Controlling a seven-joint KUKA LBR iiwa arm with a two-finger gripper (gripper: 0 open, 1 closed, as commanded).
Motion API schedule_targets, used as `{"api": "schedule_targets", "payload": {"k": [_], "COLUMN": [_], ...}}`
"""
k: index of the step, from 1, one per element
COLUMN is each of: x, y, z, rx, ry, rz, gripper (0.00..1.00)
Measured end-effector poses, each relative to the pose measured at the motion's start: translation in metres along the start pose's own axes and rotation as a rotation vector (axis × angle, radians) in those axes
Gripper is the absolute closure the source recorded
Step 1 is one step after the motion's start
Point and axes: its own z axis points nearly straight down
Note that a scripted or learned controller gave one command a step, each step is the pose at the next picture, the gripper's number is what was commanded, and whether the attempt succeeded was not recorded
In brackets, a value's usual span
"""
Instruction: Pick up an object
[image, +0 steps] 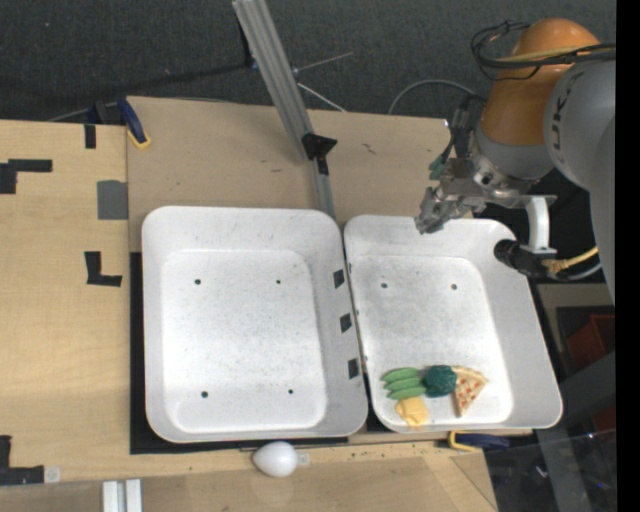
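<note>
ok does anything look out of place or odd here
One thing: a white egg-shaped object lies on the bench outside both bins, just below the left bin. The other items, a green pea pod, pizza slice and others, sit clustered in the right bin.

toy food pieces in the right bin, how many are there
4, clustered at the right bin's near edge: green pea pod, dark green broccoli-like piece, pizza slice, and yellow piece just below the pod. They touch, so a smaller one could be hidden.
</note>
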Motion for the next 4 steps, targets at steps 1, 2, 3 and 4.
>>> {"api": "schedule_targets", "payload": {"k": [1, 2, 3, 4], "x": [0.049, 0.095, 0.139, 0.188], "y": [-0.011, -0.013, -0.022, -0.033], "z": [-0.008, -0.001, 0.009, 0.016], "rx": [0.003, 0.004, 0.004, 0.005], "ry": [0.002, 0.001, -0.001, 0.000], "rz": [-0.004, -0.004, -0.001, -0.005], "gripper": [1.00, 1.00, 1.00, 1.00]}}
